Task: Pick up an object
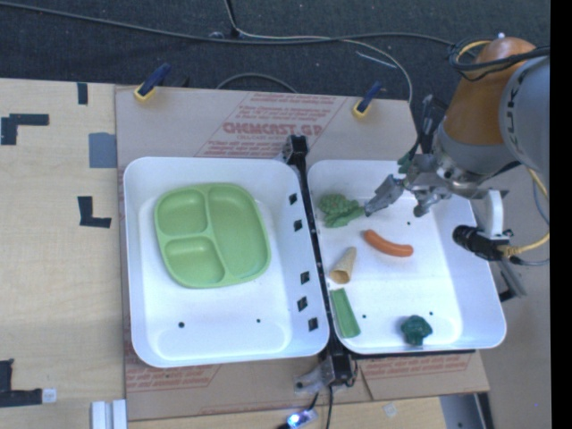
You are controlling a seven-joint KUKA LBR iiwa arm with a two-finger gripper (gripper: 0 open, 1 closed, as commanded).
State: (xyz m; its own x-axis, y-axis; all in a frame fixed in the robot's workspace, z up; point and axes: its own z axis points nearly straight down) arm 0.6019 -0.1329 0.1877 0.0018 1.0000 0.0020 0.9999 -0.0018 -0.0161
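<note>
The right bin [465,315] holds several toy foods: a leafy green lettuce piece [338,209] at its upper left, an orange sausage [388,244] in the middle, a tan cone [343,264], a green stick [345,312] along the left wall, and a dark green broccoli [416,329] near the front. My gripper [399,198] hangs over the bin's upper part, open, one finger pointing toward the lettuce and the other above the sausage. Nothing sits between the fingers.
The left bin [143,320] holds a green divided plate [212,235]. A black divider with clips [307,239] runs between the bins. Yellow and blue clamps [152,80] pin the cardboard at the back. Cables trail behind the bench.
</note>
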